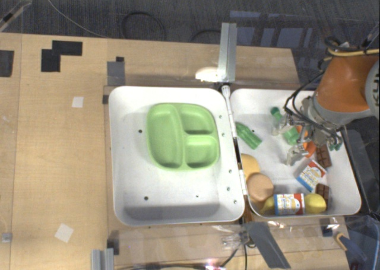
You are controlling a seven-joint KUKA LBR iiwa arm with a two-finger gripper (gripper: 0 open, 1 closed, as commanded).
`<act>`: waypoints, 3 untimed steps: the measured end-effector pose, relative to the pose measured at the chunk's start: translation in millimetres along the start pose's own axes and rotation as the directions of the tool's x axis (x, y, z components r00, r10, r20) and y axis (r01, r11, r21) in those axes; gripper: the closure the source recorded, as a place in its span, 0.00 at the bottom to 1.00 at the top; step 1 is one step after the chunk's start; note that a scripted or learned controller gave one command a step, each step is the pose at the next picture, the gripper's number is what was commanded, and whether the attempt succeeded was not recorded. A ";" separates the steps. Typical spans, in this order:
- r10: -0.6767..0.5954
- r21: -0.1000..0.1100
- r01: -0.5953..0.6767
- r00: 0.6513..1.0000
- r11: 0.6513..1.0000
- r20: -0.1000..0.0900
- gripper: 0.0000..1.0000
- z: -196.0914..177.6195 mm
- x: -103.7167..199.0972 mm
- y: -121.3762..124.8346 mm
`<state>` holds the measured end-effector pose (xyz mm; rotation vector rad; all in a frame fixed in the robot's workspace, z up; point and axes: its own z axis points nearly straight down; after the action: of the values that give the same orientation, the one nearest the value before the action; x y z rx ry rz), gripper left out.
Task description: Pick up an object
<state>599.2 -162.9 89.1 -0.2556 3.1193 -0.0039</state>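
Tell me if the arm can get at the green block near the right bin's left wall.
Probably yes. The green block lies alone on bare floor of the right bin, nothing on it, with the gripper a short way to its right.

Grey arm (pixel 356 94) — orange band, black cables.

— What is held in the left bin (pixel 127 203)?

— A green divided tray (pixel 181 135) is seen lying flat near the middle, somewhat toward the far edge.

— And the right bin (pixel 350 200)?

— The gripper (pixel 298 147) is seen lowered over its middle, under the orange band (pixel 343 85) of the arm. A green object (pixel 247 135) is found near the left edge. A tan round object (pixel 259 186) and a yellow-ended bottle with a label (pixel 294 204) are placed along the near edge. A small white and blue packet (pixel 310 177) is seen toward the near right corner, just beside the gripper. Whether anything is gripped cannot be told.
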 end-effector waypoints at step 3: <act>-0.035 0.002 0.035 0.999 0.999 0.013 0.00 -14.4 -43.9 28.5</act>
<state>637.7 -127.6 103.9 -0.3082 3.1009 -0.0051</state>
